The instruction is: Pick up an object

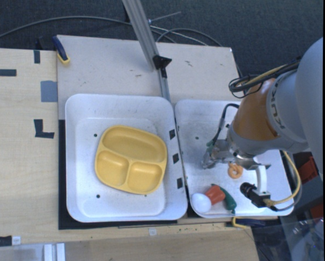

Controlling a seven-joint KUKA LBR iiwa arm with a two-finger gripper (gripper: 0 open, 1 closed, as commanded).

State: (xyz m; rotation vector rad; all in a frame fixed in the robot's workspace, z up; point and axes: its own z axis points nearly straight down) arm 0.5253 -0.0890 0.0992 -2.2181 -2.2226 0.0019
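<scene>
Claw (210,161) lowered into right bin (197,118), grip state cannot be told, small orange ring (235,171) just beside it, yellow divided plate (131,159) in left bin (80,110)

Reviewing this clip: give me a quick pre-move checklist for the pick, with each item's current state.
1. Gripper down inside the right bin: ok.
2. Object between its fingers: cannot tell.
3. Targets in that bin, small orange ring, red and green toy, white ball: ok.
4. Ring apart from the gripper: ok.
5. Ball and toy sit close together at the bin's near edge, awkward to grasp: not ok.
6. Yellow divided plate lies in the left bin, away from the arm: ok.
</scene>
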